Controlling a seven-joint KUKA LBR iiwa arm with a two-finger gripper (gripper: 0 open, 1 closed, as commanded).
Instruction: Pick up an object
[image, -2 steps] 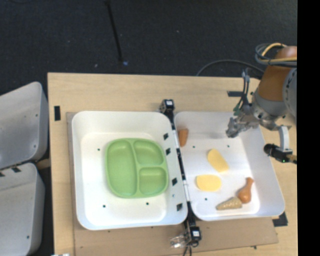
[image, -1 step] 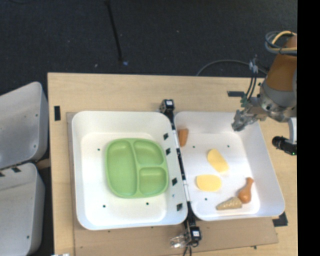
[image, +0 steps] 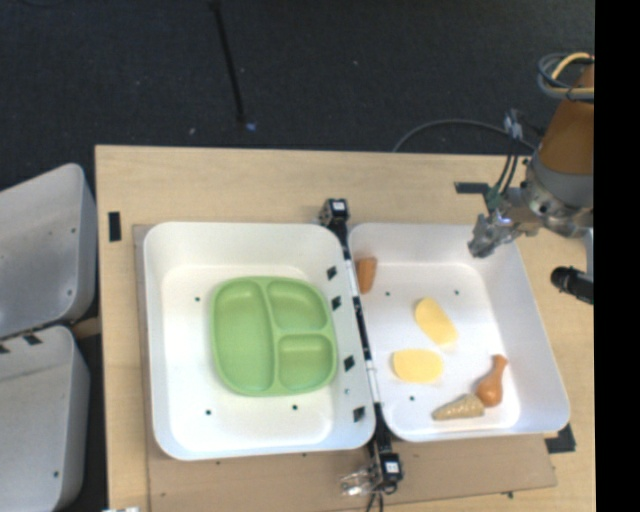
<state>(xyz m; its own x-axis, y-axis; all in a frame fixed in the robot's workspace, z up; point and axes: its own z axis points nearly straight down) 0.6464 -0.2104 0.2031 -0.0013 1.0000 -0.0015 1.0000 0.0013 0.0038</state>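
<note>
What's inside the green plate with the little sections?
Nothing shows in the green plate's three sections; they look bare. It lies in the left bin. Whatever is underneath it is covered, so that can't be seen.

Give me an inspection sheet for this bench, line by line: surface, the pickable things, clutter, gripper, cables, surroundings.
Surface: wooden bench bearing the left bin and right bin, side by side.
Job's things: in the right bin, two yellow pieces, an orange drumstick toy, a tan cone and a small orange piece by the divide.
Clutter: green divided plate in the left bin.
Grippers: gripper above the right bin's far right corner; finger state unclear, nothing seen in it.
Cables: a cable arcs toward the arm; a dark line crosses the floor.
Surroundings: dark floor; white panels at left.
</note>
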